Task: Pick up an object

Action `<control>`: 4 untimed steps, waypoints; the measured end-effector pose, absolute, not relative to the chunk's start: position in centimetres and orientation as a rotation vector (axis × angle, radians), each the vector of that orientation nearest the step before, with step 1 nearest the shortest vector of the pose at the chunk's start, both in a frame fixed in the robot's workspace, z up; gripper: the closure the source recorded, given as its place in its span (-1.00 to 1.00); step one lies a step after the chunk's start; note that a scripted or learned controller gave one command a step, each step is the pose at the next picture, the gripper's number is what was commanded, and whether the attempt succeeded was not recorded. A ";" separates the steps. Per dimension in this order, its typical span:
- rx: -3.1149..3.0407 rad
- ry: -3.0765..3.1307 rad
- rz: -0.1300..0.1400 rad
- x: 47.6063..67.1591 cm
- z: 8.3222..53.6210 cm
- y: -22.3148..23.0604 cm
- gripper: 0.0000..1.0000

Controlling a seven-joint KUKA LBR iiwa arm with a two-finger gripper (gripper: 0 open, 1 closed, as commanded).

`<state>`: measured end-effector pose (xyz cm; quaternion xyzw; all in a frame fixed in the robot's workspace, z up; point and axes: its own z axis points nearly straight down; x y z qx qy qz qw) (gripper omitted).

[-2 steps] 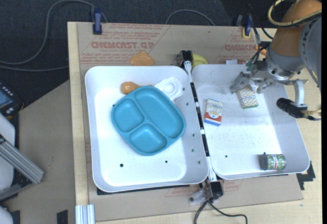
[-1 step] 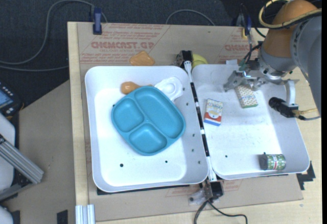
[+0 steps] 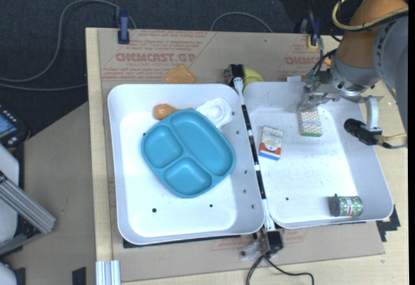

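Camera view is showing me the end effector (image 3: 312,105) hanging at twelve o'clock over the packet (image 3: 311,123), aligning to grasp, though I cannot tell its spread.

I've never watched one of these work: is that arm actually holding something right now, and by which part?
It cannot be told. The gripper sits right at the top edge of a small patterned packet in the right bin, but the grip itself is unclear.

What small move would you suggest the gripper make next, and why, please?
Probably a short lift straight up. The gripper sits directly over the small patterned packet at the back of the right bin, seemingly touching it; rising slightly would show whether the packet comes along.
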<state>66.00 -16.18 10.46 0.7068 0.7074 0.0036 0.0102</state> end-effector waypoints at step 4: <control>2.220 2.221 0.001 62.5 9.7 -15.5 1.00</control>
